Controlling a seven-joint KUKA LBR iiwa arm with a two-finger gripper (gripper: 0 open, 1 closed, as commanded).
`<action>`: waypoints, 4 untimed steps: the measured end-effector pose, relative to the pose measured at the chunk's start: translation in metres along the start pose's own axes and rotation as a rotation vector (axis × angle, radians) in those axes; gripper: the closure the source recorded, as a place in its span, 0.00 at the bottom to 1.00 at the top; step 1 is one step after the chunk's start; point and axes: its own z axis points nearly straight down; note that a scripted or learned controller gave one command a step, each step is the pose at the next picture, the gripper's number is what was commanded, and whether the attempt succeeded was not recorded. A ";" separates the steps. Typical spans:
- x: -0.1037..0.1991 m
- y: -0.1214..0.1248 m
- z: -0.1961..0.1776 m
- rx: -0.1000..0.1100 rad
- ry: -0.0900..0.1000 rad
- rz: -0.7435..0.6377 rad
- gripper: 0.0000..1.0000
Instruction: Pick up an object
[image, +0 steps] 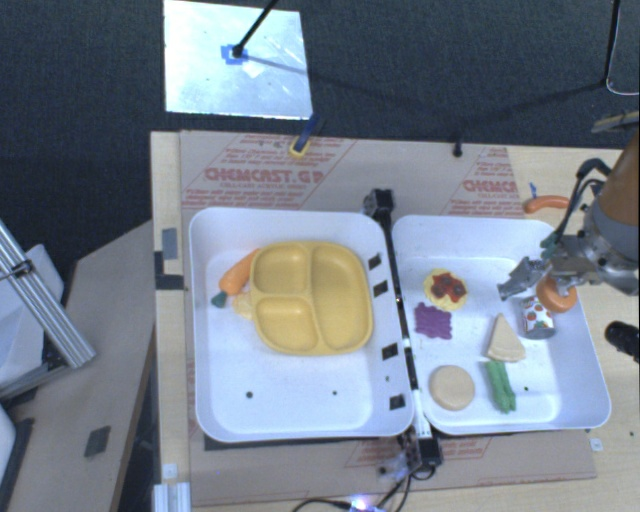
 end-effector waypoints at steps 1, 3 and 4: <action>0.000 0.002 -0.006 -0.011 -0.002 -0.003 0.00; -0.010 -0.002 0.095 -0.013 -0.003 -0.002 0.00; 0.000 0.005 0.136 -0.021 0.010 -0.012 0.00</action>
